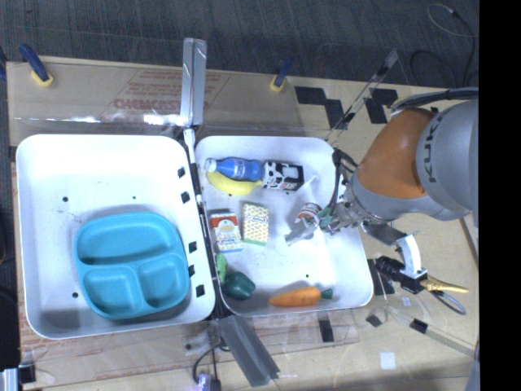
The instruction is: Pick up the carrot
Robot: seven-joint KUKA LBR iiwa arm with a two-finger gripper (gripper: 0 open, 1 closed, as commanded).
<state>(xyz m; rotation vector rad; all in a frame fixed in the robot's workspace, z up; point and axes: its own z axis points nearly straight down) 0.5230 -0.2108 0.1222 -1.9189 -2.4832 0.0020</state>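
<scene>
The hand (303, 228) hangs over the middle of the right bin (352, 255), reaching in from the right; whether it is wide or narrow I cannot tell, and nothing visibly sits in it. The carrot (296, 297) lies below it in the view, near the bin's front wall, long axis roughly parallel to that wall, green top pointing right. A green pepper (237, 283) sits just left of its tip, so room is tighter there.
</scene>
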